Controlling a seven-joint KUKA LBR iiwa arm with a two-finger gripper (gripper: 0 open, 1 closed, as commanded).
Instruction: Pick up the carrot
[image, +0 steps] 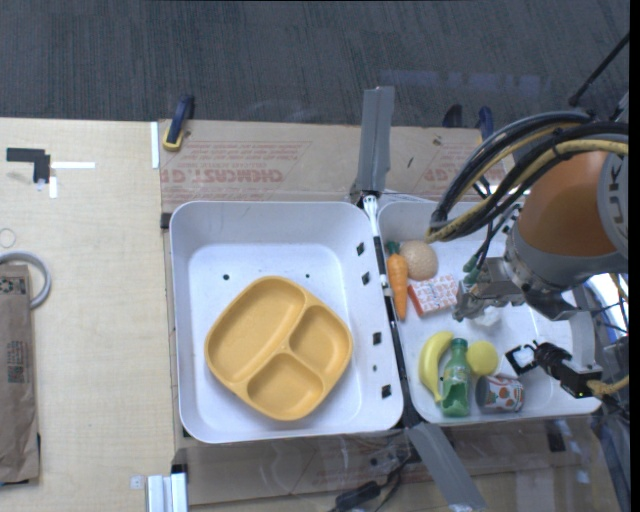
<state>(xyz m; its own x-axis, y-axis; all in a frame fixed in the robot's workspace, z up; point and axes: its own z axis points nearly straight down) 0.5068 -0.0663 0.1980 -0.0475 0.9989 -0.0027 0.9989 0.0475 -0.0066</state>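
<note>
Whether the fingers of the gripper (478, 298) are open or closed, I cannot tell. A yellow divided plate (279, 347) lies in the left bin (190, 330). The carrot (398, 283) lies along the right bin's (540, 405) left wall, beside a beige ball (420, 260).

You can read one clear piece of text: red capital letters printed upside down on the flattened cardboard sheet (270, 160) lying behind the two bins, at the upper middle of the frame. They appear to spell "CHEMCAT", with a smaller red line beneath that is too blurred to read. The brown paper bag (17, 380) at the far left edge carries small dark print and symbols, but you cannot make out any words there.
</note>
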